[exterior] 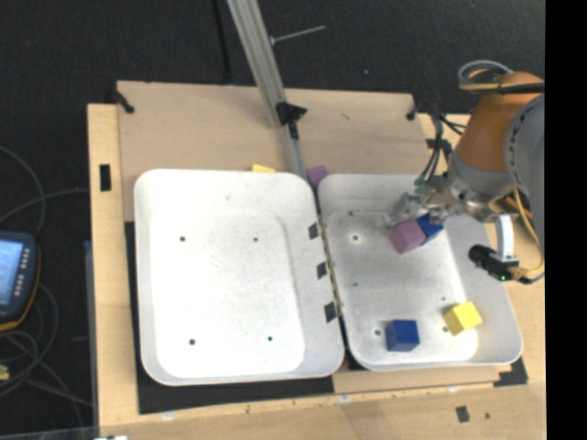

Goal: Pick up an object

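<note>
The pincer point(415, 218) hangs low over the upper part of the right bin point(486, 360), and we cannot tell how it stands, for the wrist above covers most of it. A purple block point(407, 236) lies tilted right under it, touching or nearly so; we cannot say that it is held. Just beside the purple block, a blue piece point(431, 226) peeks out from beneath the metal, its shape mostly hidden. Behind them the grey arm with its orange band point(495, 122) reaches in from the right, cut off at the frame's margin. Nearer the front of the same bin we see a blue cube point(402, 335) and a yellow cube point(463, 317), apart from each other. The left bin point(151, 273) adjoins it. Beyond the bins' far rims a small yellow thing point(263, 168) and a small purple thing point(317, 174) are partly concealed. At far left a handheld screen point(16, 275) glows; its writing is too small to read.
</note>
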Motion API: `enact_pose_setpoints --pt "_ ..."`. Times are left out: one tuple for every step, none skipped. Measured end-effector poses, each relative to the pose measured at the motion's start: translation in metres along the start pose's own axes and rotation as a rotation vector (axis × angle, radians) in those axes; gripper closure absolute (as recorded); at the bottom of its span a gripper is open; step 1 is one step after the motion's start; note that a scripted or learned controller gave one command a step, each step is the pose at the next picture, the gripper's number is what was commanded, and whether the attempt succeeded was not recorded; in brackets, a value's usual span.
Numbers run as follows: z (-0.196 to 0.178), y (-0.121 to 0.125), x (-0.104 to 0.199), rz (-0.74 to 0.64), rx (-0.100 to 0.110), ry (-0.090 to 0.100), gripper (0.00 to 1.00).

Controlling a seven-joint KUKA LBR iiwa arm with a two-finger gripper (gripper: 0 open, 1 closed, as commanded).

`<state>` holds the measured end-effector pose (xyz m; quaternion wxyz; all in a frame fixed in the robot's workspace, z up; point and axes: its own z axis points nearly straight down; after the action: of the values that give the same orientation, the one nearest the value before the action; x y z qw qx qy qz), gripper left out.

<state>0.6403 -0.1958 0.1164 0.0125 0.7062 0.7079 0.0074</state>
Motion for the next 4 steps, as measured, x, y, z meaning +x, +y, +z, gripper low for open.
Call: enact_pose_setpoints --pt "0.0001 0.0000 0.0002 0.000 0.000 0.001 0.00" --pt "0.0000 -0.0002 0.0012 -0.002 -0.001 -0.001 0.00" --pt "0.0001 0.0000 0.0002 0.000 0.000 0.000 0.00" --pt "0.0001 -0.0001 0.0002 0.000 0.000 0.001 0.00"
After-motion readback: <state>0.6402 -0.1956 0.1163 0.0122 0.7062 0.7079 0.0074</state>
